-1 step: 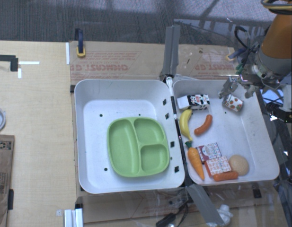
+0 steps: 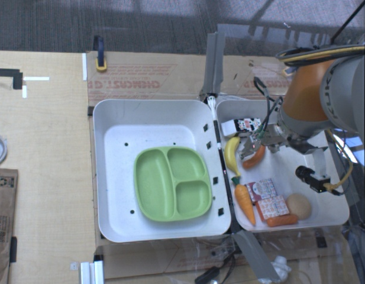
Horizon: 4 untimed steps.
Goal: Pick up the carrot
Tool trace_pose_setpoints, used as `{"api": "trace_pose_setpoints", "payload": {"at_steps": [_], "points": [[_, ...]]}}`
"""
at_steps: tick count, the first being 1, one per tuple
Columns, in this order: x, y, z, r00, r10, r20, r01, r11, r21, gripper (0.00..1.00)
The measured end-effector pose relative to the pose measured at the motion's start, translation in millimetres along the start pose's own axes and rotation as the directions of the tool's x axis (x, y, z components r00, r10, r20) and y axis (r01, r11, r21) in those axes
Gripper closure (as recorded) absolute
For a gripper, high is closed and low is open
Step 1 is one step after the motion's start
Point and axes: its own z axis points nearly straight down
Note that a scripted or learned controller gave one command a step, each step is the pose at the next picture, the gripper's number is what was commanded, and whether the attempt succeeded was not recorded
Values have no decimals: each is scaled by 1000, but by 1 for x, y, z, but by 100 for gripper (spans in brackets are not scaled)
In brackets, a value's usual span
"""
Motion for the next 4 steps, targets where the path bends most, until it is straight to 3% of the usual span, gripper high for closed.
{"api": "trace_pose_setpoints", "payload": {"at_steps": [1, 2, 3, 4], "points": [[-5, -65, 0, 999, -52, -1, 52, 999, 1, 0], [4, -29, 0, 943, -332, 1, 332, 943, -1, 0], [3, -30, -9, 945, -328, 1, 328, 945, -2, 100], [69, -80, -100, 835, -551, 1, 551, 835, -1, 100]]}}
